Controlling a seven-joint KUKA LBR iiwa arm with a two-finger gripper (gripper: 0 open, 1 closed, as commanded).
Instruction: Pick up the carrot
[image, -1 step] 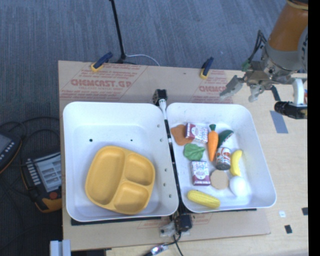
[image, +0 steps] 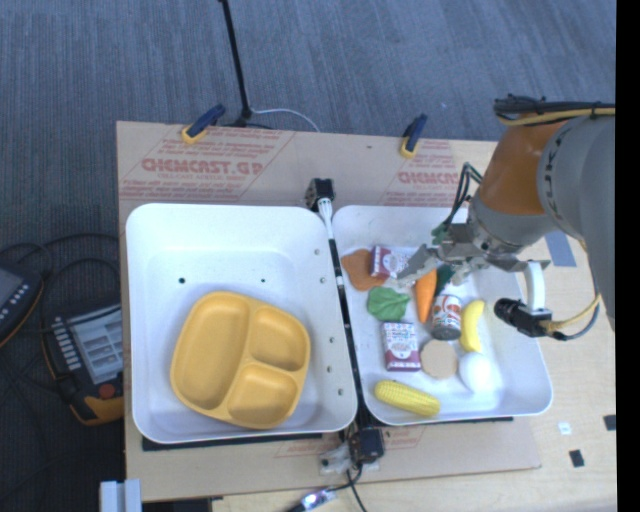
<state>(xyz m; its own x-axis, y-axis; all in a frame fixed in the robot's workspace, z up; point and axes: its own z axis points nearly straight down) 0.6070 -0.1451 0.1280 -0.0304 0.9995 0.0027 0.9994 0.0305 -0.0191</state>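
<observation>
Right bin (image: 520, 400) crowded, carrot (image: 426, 293) top hidden under gripper (image: 447, 262), grip state unclear

Grey arm (image: 585, 170) with orange band, black cable looping beside the wrist

The carrot (image: 426, 295) is orange. Both bins (image: 150, 240) are white; the divided tray (image: 240, 358) in the left one is mustard yellow. The right bin holds a green leaf (image: 389, 303), a yellow corn cob (image: 406, 397), a yellow banana (image: 471, 327), a white egg (image: 478, 372) and a red-and-white carton (image: 400, 345). The counter (image: 200, 165) is tan with red lettering
</observation>
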